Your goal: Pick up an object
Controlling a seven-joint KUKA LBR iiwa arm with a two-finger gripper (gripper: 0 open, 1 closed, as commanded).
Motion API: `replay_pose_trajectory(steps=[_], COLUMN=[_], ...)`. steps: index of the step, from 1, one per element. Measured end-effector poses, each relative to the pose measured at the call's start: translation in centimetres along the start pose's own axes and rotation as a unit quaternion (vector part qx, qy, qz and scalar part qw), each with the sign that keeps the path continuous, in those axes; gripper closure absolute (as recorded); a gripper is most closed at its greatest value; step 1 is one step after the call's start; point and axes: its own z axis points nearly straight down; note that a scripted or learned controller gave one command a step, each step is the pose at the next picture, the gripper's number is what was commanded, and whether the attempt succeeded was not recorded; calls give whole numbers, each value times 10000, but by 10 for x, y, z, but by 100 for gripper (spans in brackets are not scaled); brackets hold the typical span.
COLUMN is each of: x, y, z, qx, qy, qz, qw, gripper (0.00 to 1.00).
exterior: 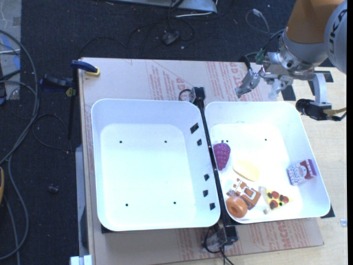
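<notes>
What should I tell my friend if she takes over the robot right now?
Gripper: up above the far edge of the right bin, fingers spread open, holding nothing.
Things: all in the right bin. Purple grapes by the divider, a yellow piece next to them, an orange fruit and a brown-and-white packet at the near edge, a small item with red dots, a purple-and-white carton on the right.
Left bin: white, next to it.
Done: nothing picked yet.
Left: go down, grab one thing, lift it.

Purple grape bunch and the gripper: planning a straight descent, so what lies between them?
Camera view: only bare white floor and rim of the right bin lie between grape bunch and gripper.
</notes>
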Motion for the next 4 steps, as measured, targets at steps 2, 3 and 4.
replay_pose_trajectory(steps=[2,3,4], x=[3,25,-11], y=[-50,-31,-78], z=[195,84,177], qx=[48,-45,40], qy=[6,-1,2], qz=[0,-155,20], qw=[10000,9999,10000], gripper=[0,0,0])
